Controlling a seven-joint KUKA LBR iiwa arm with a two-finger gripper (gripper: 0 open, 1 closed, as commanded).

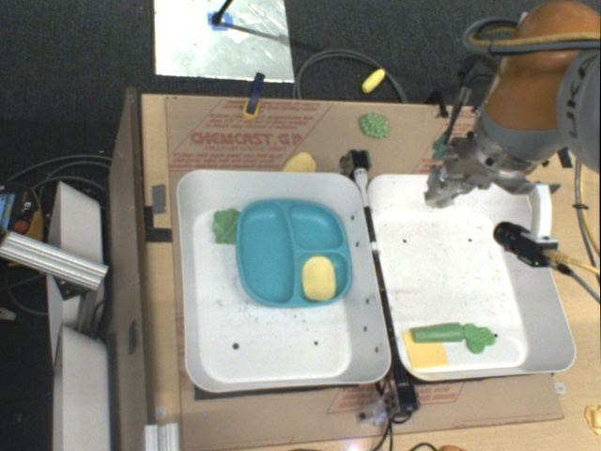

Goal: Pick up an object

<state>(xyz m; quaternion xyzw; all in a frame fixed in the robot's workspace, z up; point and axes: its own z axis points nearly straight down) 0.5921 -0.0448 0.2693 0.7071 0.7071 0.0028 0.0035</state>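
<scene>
My gripper (439, 194) hangs over the far left part of the right bin (526, 280), with nothing seen between its fingers. A green vegetable toy (454, 334) and a yellow flat block (428, 355) lie at that bin's near edge, well away from the gripper. In the left bin (211, 346) a blue divided plate (282, 250) carries a yellow rounded toy (319, 277). A green leafy piece (224, 225) rests against the plate's left side.
Outside the bins, on the cardboard behind them, lie a yellow piece (300, 163), a green round piece (375, 125) and a yellow capsule (373, 81). A central ridge (374, 252) divides the two bins.
</scene>
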